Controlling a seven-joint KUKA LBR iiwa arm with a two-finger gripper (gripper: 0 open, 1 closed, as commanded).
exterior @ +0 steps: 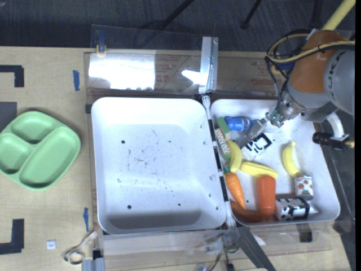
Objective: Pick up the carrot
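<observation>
Carrot (235,189) well apart from claw (276,117)

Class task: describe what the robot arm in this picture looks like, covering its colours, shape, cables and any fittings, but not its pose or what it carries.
The arm has a rounded, bulky grey body with a broad orange band above the wrist. Black and yellow cables loop in curves beside the band. At its end sits a small metallic tool with greenish fittings, too small to show finer detail.

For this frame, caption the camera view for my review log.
Arm poised over the right bin, carrot lying near its left wall among bananas and packets.
</observation>
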